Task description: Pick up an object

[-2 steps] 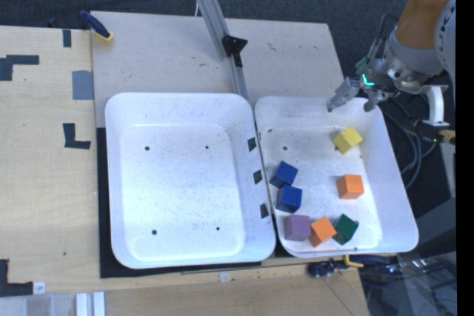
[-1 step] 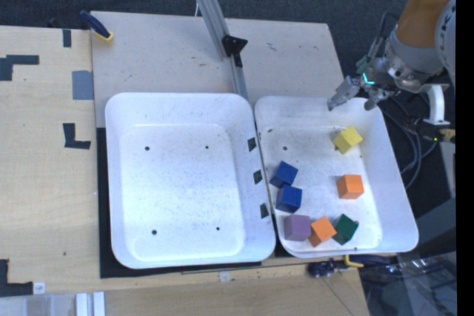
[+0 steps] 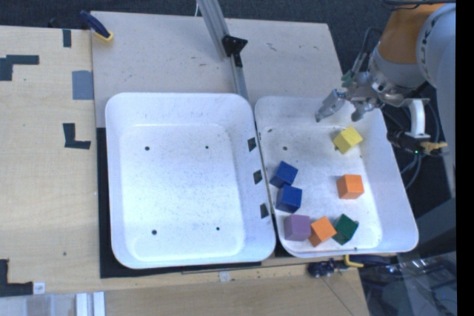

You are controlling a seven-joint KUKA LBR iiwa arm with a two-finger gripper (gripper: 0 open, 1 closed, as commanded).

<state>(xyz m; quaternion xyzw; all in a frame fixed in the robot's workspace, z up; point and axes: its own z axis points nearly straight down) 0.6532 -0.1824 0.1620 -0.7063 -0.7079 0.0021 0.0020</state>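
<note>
Camera view is showing the two-finger gripper hanging over the upper part of the right-hand shallow white bin, fingers spread apart with nothing between them, so I'd say we're looking at the approach step, before any grab. Closest candidate is the small yellow cube, lying tilted just below the gripper and apart from it; my guess is the next move is calling for a short shift toward it, a drop, and some wrist turn so the fingers are meeting flat faces instead of corners. That cube is sitting near the bin's right wall, so room on that side is looking tight, but the floor to its left is open. Further out, an orange cube is sitting by itself, two blue cubes are stacked up close together near the left wall, and a purple cube, a second orange block and a dark green block are crowding each other along the bottom edge, which looks awkward. The left-hand white bin is sitting right beside it.
</note>
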